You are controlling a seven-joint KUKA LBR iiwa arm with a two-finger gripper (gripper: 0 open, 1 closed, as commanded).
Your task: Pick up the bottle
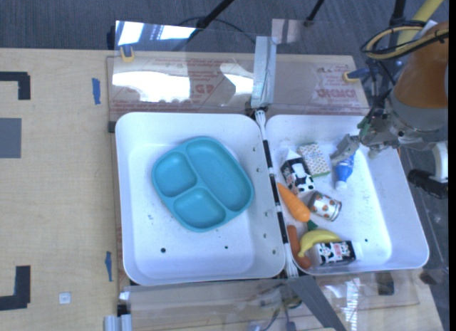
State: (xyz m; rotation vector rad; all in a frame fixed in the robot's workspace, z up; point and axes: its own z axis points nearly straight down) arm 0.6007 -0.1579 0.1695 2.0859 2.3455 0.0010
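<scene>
Bottle [343, 171]: small, blue and white, upper middle of the right bin [399, 244], among clutter. Gripper [354, 146]: right of frame, poised directly over the bottle; finger state cannot be told. Progress: approach made; grasp unconfirmed, lift not yet done. Left bin [135, 251]: blue divided plate [202, 182].
</scene>
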